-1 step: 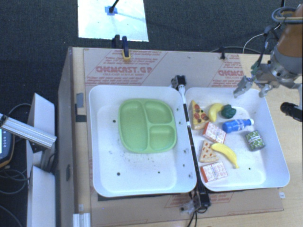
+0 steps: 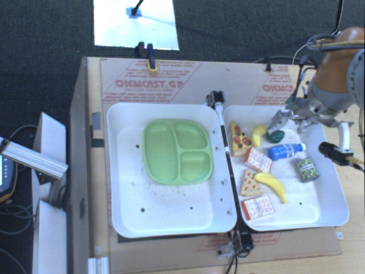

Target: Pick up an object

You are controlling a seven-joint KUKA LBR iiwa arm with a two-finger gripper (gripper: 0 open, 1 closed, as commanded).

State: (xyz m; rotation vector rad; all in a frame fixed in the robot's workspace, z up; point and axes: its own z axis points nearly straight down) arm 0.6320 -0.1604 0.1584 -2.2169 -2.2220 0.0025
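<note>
While the gripper (image 2: 290,120) hangs over the right bin (image 2: 333,210), beside a dark green object (image 2: 276,136), I cannot tell its opening.

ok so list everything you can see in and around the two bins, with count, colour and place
bins: 2, white, side by side on the bench
divided plate: 1, green, left bin
pizza slices: 2, red and yellow, right bin, left side
bananas: 2, yellow, right bin, one at the back, one in the middle
cracker boxes: 2, red and white, right bin
bottle: 1, blue and white, right bin
can: 1, green, right bin, right side
dark green object: 1, right bin, under the gripper
gripper: 1, grey, over the right bin's back
</note>
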